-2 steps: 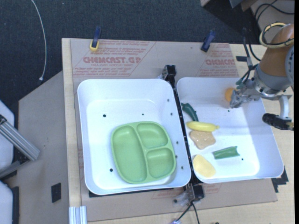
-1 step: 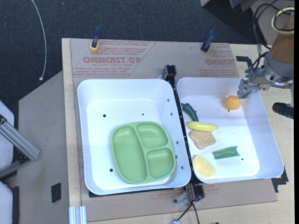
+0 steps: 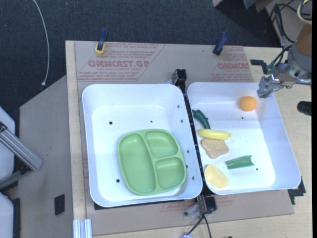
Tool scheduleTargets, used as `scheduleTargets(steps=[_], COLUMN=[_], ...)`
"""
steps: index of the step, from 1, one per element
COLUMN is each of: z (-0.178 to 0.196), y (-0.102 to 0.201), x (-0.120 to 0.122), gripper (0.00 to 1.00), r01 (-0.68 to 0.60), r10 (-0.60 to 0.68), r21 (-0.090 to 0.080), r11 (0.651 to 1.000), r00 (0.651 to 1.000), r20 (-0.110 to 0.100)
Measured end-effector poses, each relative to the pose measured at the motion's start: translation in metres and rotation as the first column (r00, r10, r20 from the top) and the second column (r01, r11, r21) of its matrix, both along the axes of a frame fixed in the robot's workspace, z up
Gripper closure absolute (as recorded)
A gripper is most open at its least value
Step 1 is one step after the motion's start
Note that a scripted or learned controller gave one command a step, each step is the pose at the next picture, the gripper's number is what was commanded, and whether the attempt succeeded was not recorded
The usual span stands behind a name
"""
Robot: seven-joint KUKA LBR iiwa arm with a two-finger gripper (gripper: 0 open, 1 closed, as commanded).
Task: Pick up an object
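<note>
Nearest the camera, in the left bin (image 3: 94, 133): a green divided tray (image 3: 151, 160), flat on the floor, nothing in its three wells. Across the divider, in the right bin (image 3: 285, 148): a pale yellow piece (image 3: 216, 177) down in the near corner by the divider. Just beyond, a green pepper (image 3: 239, 162) lying flat, well apart from the walls. Beside it toward the divider, a tan lump (image 3: 214, 147), touching or almost touching a banana (image 3: 214, 133) lying crosswise above it. A darker green piece (image 3: 200, 118) hard against the divider wall. Farther back, alone in the far part of the bin, an orange ball (image 3: 248, 103).

Up at the far right rim: the end effector (image 3: 266, 89), poised just beside the ball, above the bin's far edge. Nothing pinched between the fingers; spread or pressed together, cannot tell from here, too small and dark.

Step in hand, by the look of it: approach, no pick made yet. Nearest candidate the ball. Next move, as a judgement: shifting over the ball's centre, dropping straight down, closing across its widest part. Risk worth flagging: a round thing, likely to roll away from a glancing touch.
</note>
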State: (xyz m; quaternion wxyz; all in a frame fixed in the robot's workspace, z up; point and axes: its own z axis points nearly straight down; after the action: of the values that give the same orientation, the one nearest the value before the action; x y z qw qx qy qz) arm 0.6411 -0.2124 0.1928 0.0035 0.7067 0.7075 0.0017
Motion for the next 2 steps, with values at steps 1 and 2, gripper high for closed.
scheduleTargets(steps=[1,2], z=[0.03,0.037], y=[0.0,0.059], x=[0.001,-0.017], gripper=[1.0,1.0], r01=[0.0,-0.004], r10=[0.0,0.004], r21=[0.0,0.005], r11=[1.0,1.0], r00=[1.0,1.0], r20=[-0.001,-0.008])
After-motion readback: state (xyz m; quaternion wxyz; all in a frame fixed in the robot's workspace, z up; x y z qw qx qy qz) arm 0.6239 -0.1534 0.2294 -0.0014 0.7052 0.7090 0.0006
